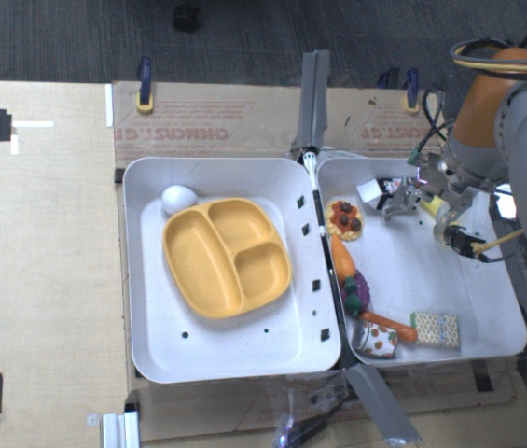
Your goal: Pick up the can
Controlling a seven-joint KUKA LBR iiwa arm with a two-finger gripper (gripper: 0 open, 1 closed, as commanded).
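I see the arm (501,110) reaching in from the right, its gripper (401,203) low over the far end of the right bin (487,315). The can (376,341) lies at that bin's near left corner, beside a carrot (392,325). In the left bin (142,278) a yellow divided plate (227,255) sits with a white ball (178,197) at its far left.

fixed overhead cam, slanted, both bins (142,278)

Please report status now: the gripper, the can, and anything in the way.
Two-finger gripper low over right white bin, far end. Small can lying at near-left corner, untouched. Orange carrot touching it; patterned packet beside.
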